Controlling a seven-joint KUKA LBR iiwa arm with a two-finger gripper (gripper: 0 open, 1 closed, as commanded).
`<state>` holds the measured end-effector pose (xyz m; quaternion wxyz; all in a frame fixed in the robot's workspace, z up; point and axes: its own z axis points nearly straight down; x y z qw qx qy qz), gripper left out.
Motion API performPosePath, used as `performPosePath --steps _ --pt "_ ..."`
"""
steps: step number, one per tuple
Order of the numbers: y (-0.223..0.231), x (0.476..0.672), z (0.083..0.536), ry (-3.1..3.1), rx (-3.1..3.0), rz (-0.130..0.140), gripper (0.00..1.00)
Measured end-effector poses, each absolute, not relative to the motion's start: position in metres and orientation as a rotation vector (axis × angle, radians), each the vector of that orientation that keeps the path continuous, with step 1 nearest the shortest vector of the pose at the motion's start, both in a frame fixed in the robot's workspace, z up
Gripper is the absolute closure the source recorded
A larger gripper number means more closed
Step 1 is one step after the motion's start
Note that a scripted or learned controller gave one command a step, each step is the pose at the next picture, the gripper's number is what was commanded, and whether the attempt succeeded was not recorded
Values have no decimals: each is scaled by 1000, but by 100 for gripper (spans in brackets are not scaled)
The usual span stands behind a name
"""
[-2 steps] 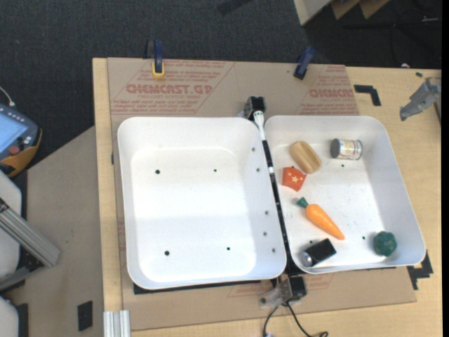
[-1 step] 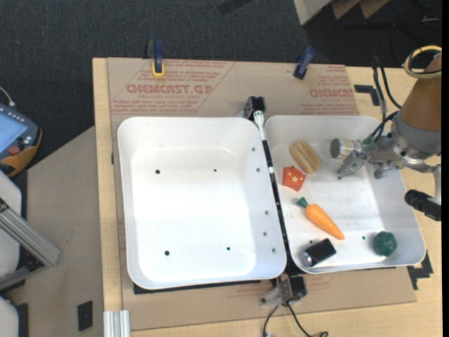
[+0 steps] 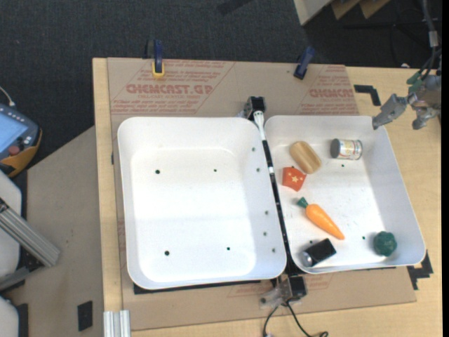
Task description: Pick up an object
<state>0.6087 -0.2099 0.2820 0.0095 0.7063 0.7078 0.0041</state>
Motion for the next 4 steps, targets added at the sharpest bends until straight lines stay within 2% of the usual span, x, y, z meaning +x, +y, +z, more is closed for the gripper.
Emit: performPosePath --steps 1,2,3,4 --pt "-211 522 134 2227 2237 -11 0" --pt "-225 555 251 2214 2211 7 0" --pt "-217 477 162 2225 2232 -4 0" --pt "-225 496 235 2217 2214 4 0"
